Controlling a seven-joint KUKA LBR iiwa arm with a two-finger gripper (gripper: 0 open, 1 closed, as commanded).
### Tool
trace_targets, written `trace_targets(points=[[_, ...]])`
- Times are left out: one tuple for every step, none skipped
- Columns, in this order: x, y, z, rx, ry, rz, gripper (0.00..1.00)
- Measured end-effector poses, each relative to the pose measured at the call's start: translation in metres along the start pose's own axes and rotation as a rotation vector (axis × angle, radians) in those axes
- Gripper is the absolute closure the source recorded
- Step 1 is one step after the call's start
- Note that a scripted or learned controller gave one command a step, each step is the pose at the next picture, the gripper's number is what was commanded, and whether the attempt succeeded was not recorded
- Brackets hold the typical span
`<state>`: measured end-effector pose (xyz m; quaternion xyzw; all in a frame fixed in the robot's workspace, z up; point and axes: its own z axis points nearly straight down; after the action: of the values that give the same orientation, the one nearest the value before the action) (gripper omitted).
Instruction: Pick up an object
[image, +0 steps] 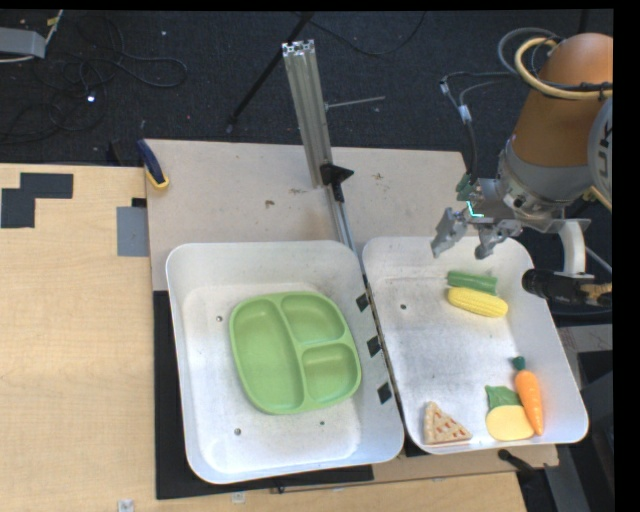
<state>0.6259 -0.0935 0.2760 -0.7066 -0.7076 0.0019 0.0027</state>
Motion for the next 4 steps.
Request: trace_targets(points=[[0.0,0.001,-0.002,-0.004,0.0,0.0,0.0],[0.008,-0.004,0.056,0.001,0.0,0.003,0.0],[0.005,-0.011,0.103,0.002,0.0,0.002,0.0],[-0.004,-0.017,0.158,0.003,-0.001,0.002,0.0]])
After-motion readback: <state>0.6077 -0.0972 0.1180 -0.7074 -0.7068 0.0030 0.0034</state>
